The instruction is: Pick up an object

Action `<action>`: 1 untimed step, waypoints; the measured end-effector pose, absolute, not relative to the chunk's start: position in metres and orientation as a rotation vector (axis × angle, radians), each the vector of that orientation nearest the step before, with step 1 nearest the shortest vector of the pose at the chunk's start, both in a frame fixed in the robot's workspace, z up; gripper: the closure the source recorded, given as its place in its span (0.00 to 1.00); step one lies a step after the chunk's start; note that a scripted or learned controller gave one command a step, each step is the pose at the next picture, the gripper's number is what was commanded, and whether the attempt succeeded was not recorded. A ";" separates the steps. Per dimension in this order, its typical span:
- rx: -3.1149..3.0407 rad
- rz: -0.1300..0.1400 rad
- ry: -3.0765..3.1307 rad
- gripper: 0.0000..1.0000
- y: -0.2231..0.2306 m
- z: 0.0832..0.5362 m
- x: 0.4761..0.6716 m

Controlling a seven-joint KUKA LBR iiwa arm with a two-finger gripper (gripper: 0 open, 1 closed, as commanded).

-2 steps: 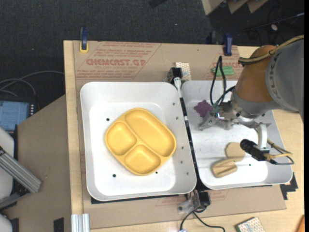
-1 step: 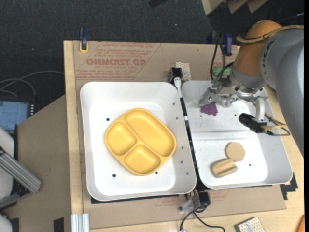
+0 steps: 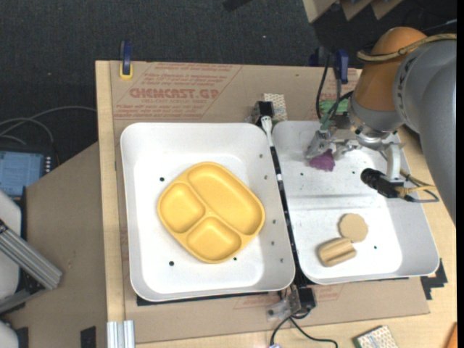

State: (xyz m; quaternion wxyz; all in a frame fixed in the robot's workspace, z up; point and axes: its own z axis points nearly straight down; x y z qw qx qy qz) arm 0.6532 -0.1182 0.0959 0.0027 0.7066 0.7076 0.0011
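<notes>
In the right bin (image 3: 406, 263), a small purple object (image 3: 323, 162) lies near the far left corner. My gripper (image 3: 325, 148) is low over it, right at its upper edge; whether they touch I cannot tell. A tan round piece (image 3: 354, 227) and a tan cylinder-like piece (image 3: 336, 251) lie close together in the near part of the same bin. The arm comes in from the right, its orange band (image 3: 384, 64) above the wrist.
The left bin (image 3: 138, 194) holds a yellow plate (image 3: 210, 210) with three compartments, set near its middle. A ridge (image 3: 279, 194) separates the two bins. Open white floor lies between the purple object and the tan pieces.
</notes>
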 end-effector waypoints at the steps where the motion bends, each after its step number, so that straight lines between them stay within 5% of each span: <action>1: 2.214 0.009 2.227 1.00 -0.055 0.191 0.601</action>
